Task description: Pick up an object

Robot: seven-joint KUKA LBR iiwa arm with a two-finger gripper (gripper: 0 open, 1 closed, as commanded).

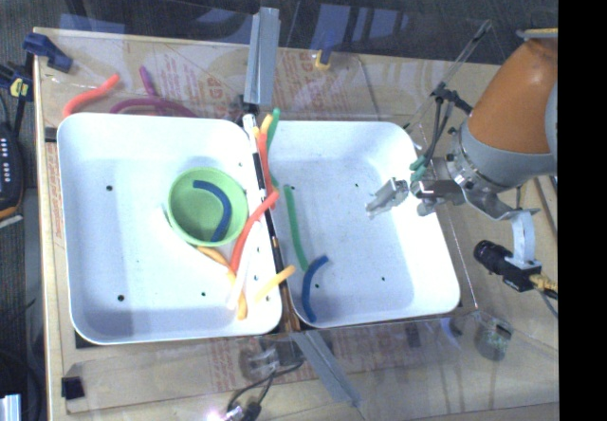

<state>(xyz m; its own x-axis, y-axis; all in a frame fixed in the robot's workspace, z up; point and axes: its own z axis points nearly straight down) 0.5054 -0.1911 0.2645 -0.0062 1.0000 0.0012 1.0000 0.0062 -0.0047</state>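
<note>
My gripper (383,198) hangs over the right part of the right bin (398,139), reaching in from the right, with nothing visible between its fingers. A green strip (294,225) lies along the bin's left side, and a curved blue strip (312,278) lies near its front left corner. Both are well to the left of the gripper. In the left bin (104,248) a green bowl (204,210) holds a curved blue strip (218,206). Orange, yellow and white strips (254,229) lie across the divide between the bins.
Orange (90,95) and purple (152,106) strips lie on the bench behind the left bin. A grey bar (262,54) stands at the back between the bins. Thin rods (446,106) rise near the right bin's back right corner.
</note>
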